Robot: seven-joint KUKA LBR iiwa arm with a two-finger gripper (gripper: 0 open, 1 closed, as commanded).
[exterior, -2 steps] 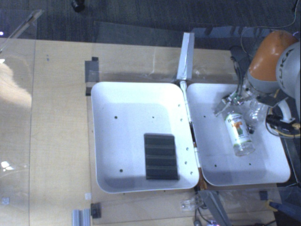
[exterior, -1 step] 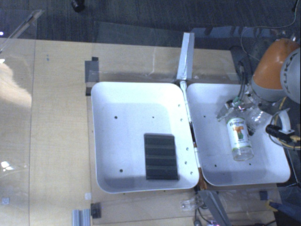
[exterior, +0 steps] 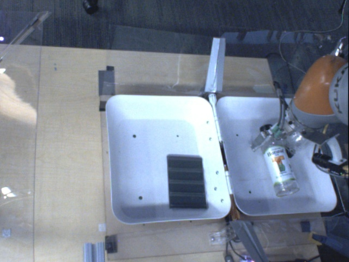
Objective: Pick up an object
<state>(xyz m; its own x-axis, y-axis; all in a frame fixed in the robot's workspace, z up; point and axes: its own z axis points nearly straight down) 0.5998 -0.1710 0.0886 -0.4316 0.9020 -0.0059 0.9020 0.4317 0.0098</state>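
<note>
The gripper (exterior: 274, 137) hangs low in the right bin (exterior: 240, 146), at the cap end of a clear bottle (exterior: 281, 170) that lies on its side there. The step seems to be the approach for grasping. Whether the fingers are apart or closed cannot be told, so the next move calls for closing around the bottle before lifting.

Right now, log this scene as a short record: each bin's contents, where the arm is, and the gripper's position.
left bin: white, shallow; holds a black ribbed rectangular block near its front edge
right bin: white, shallow; holds a clear plastic bottle with an orange and green label, lying on its side
arm: grey with orange band, over the right bin
gripper: at the bottle's cap end
</note>
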